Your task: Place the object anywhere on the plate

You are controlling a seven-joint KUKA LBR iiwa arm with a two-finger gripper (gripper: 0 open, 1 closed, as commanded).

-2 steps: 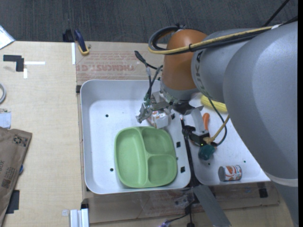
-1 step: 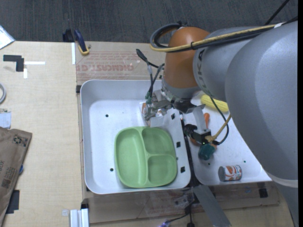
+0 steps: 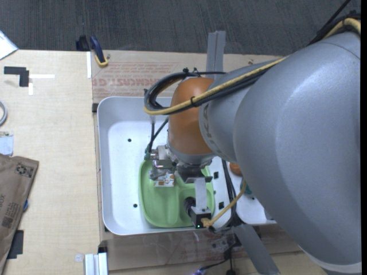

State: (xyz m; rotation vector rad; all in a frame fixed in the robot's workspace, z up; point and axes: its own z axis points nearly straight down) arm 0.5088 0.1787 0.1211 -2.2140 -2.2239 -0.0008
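One robot arm | one white bin in clear sight, a second mostly hidden under the arm | one green plate | one small orange object | one brown paper bag

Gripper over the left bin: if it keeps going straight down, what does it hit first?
Most likely the green plate: the gripper points down over the plate's upper part inside the white bin. Height above it is unclear from this slanted view.

Wooden bench bearing a white bin and brown paper
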